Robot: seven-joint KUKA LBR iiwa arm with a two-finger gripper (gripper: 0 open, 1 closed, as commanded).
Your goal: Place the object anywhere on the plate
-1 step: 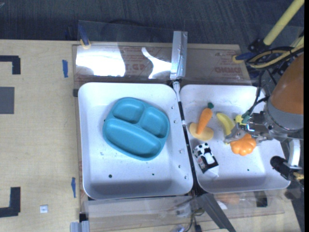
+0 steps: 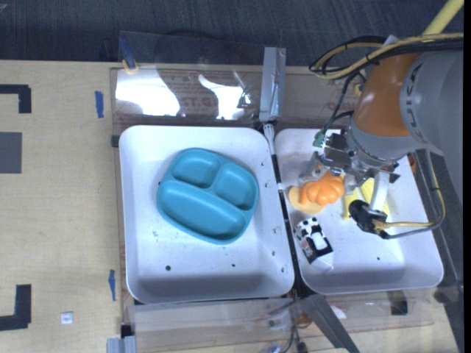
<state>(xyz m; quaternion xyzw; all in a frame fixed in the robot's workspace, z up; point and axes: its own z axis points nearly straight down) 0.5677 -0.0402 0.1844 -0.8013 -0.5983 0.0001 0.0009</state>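
Claw (image 2: 333, 169) at orange toy (image 2: 318, 194), right bin (image 2: 412, 267) — grip unreadable; blue plate (image 2: 208, 193) in left bin (image 2: 147, 256).

Over the blue plate (image 2: 208, 193) the left bin (image 2: 147, 271) is wide open, with bare floor all round. The right bin (image 2: 405, 271) is crowded: the arm (image 2: 397, 101) hangs over an orange toy (image 2: 320, 193), a black-and-white toy (image 2: 312, 239) just beside it.

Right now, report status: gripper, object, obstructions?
Gripper over right bin, just above orange toy. Toy not yet on blue plate, left bin. Black-and-white toy close beside it.
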